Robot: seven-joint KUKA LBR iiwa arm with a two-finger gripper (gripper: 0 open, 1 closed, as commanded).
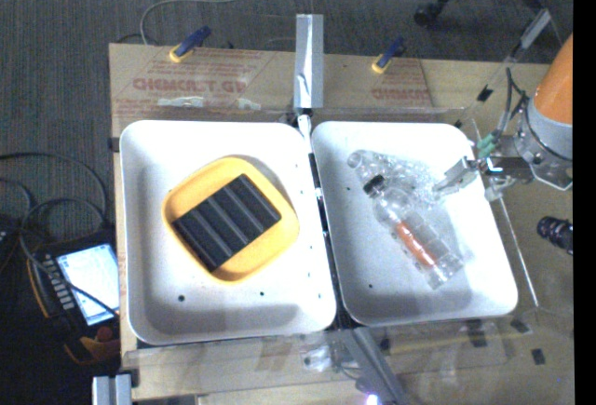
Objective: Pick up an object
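Seemingly, the tool (466, 172), its grip state not discernible, could be deflected by the slippery clear bottle (419, 236).

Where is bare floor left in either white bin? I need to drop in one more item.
The left white bin has bare floor along its near edge and in its corners around the yellow tray with the black ribbed insert. The right white bin is bare at its near-left corner; the clear plastic bottle, crumpled clear plastic and gripper crowd its middle and far-right side.
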